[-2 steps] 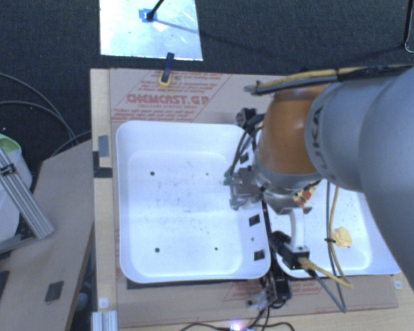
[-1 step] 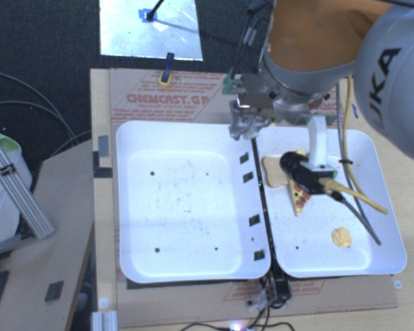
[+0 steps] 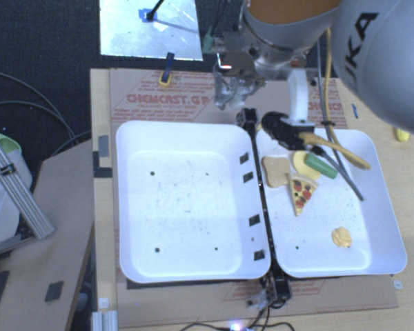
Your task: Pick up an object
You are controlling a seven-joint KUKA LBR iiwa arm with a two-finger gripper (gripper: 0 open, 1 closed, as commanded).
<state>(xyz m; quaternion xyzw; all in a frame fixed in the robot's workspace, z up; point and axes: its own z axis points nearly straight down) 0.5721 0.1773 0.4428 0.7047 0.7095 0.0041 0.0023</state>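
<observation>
My gripper [image 3: 232, 96] hangs over the cardboard just behind the far rim of the two bins, near their shared divider, with nothing visibly held in it. The right bin [image 3: 379, 205] holds several toy foods. A pizza slice [image 3: 302, 193] lies by a tan bread slice [image 3: 276, 171]. A green cylinder [image 3: 321, 166] rests against a pale yellow piece [image 3: 303, 160]. A wooden utensil [image 3: 339, 150] and a thin grey rod [image 3: 346, 176] lie crossed at the far side. A small yellow lump [image 3: 341, 237] sits nearer the front.
The left bin [image 3: 134, 185] sits beside the right one, with a black divider strip [image 3: 257, 192] between them. A shiny metal sheet [image 3: 149, 19] lies behind the bench. A blue-and-yellow clip [image 3: 167, 71] stands on the cardboard at the back left.
</observation>
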